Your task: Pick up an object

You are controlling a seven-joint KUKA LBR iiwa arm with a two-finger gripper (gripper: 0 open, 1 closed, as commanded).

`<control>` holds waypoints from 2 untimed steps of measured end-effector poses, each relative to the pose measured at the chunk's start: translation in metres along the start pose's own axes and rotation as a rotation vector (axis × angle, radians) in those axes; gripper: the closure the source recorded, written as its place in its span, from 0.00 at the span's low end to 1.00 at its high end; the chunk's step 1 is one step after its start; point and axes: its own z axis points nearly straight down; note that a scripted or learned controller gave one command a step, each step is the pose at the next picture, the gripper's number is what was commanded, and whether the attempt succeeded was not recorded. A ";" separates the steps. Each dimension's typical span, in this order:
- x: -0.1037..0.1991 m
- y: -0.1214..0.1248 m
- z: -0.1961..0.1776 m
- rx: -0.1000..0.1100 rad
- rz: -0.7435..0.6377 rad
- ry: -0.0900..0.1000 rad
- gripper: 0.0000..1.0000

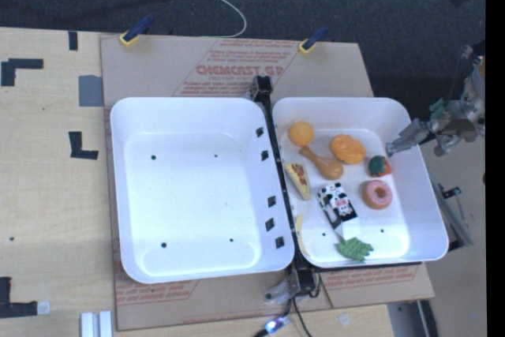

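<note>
Several toys crowd the right bin [418, 170], so a descending grab could nudge a neighbour or close on two at once. Nearest the camera lies the green leaf [354, 249], then the pink doughnut [378, 194], then the strawberry [379, 166], the likeliest target. The gripper [401, 140] hangs just beyond it at the rim, holding nothing; whether its fingers are spread I cannot tell

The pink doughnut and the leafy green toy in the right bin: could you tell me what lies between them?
In the camera view, only bare white bin floor separates the pink doughnut from the leafy green toy.
</note>
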 end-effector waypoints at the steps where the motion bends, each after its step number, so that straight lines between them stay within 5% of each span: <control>1: 0.021 0.015 0.170 -0.018 -0.002 -0.006 0.00; 2: 0.044 0.049 0.192 -0.002 -0.003 0.000 0.00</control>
